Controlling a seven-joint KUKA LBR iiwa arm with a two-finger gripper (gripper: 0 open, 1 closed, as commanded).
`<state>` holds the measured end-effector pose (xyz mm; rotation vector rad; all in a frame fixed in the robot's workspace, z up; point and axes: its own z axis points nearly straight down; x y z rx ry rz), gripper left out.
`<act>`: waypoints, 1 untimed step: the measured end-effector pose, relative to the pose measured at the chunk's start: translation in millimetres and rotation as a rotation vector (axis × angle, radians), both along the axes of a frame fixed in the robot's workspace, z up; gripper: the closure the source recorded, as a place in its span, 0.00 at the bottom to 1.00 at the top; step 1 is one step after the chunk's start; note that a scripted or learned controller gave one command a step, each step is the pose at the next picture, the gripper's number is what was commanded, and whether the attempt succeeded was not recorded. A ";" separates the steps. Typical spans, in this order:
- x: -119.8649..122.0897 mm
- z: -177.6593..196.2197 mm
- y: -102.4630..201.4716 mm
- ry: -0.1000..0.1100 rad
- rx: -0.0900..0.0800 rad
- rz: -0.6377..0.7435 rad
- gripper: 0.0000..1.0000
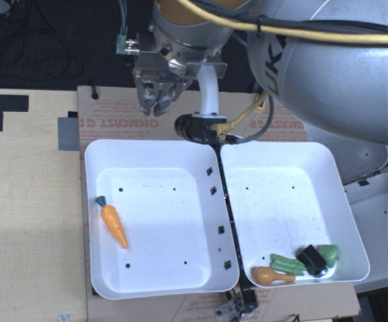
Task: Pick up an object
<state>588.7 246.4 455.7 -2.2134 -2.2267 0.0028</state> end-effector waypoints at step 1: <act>-0.5 0.1 -2.5 0.001 -0.002 -0.002 0.00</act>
